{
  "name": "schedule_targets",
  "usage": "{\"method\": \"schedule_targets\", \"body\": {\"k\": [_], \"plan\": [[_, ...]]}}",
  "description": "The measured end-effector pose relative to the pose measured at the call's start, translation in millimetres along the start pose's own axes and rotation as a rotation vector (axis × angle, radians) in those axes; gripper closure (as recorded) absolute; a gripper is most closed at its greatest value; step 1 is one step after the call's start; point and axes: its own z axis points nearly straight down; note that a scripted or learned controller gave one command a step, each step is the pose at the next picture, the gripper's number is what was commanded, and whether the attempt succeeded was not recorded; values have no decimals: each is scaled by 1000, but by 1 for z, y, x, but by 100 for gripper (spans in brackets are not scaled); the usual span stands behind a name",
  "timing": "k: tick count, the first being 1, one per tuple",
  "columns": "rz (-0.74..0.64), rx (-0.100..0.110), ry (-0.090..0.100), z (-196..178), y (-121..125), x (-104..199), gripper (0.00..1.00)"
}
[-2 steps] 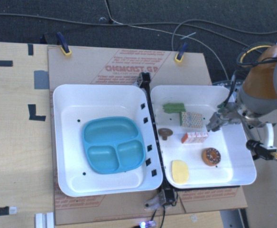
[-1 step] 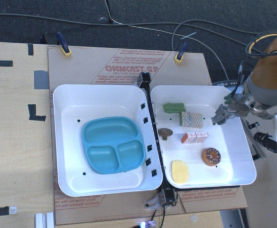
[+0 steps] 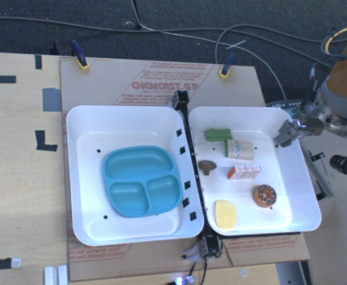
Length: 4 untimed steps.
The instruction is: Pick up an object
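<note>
The right bin (image 3: 292, 218) holds several small items: a green block (image 3: 218, 135), a speckled white box (image 3: 240, 149), a small red and white carton (image 3: 243, 172), a brown mushroom-like piece (image 3: 207, 167), a sprinkled donut (image 3: 264, 195) and a yellow slab (image 3: 225, 214). My gripper (image 3: 284, 135) hangs over the bin's upper right edge, right of the speckled box and apart from every item. Nothing shows between its fingers.
The left bin (image 3: 81, 129) carries a blue divided plate (image 3: 142, 180). Black clips join the bins along the middle divider (image 3: 186, 159). Cables run over the dark floor behind the bench, and two clamps (image 3: 81, 61) pin the cardboard base.
</note>
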Motion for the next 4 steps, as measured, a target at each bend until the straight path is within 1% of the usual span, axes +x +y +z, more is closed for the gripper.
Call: {"method": "schedule_targets", "body": {"k": [1, 2, 3, 4], "plan": [[-3, 4, 1, 9, 15, 51, 100], [-2, 4, 1, 3, 17, 102, 100], [-1, 4, 1, 0, 24, 145, 100], [-3, 5, 1, -4, 27, 199, 100]]}}
